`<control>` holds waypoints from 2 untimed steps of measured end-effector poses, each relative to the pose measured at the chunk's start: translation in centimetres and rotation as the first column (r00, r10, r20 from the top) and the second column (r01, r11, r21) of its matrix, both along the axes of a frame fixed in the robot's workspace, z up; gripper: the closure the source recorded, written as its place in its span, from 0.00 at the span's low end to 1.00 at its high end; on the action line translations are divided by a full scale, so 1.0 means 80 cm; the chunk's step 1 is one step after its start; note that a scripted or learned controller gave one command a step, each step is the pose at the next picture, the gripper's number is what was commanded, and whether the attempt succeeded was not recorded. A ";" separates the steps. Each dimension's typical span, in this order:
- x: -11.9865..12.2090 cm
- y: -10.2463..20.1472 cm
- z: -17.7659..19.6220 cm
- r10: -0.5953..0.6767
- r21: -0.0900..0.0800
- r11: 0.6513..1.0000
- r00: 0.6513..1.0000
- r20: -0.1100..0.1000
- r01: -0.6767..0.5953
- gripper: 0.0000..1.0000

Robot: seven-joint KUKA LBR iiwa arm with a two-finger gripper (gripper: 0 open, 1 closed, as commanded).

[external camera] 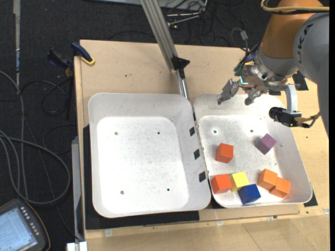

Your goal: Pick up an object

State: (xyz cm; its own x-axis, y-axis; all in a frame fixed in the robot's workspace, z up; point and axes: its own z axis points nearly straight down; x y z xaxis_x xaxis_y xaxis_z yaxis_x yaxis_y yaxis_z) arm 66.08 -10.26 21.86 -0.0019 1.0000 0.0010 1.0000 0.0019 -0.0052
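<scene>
The pincer point(236, 93) hangs open and empty over the right white bin's point(299, 156) far edge. The small orange cube point(224, 152) lies below it, toward the camera.

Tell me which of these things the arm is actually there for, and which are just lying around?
For the job:
gripper, open, above the right bin
purple block
orange blocks, e.g.
yellow block
blue block

Just lying about:
left bin
clamp
cables
screen

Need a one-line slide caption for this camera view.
Open gripper above the right bin's far edge; blocks lie near its front, purple block apart.
</scene>
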 end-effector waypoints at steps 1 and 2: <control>0.001 0.000 0.003 0.001 -0.001 1.000 1.000 0.003 -0.001 0.00; -0.003 -0.002 -0.052 -0.002 -0.001 1.000 1.000 0.000 0.002 0.00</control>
State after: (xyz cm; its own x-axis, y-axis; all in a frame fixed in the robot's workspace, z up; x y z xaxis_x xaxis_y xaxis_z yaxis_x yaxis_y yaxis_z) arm 65.84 -10.40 17.73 0.0003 1.0000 -0.0003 1.0000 -0.0003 -0.0053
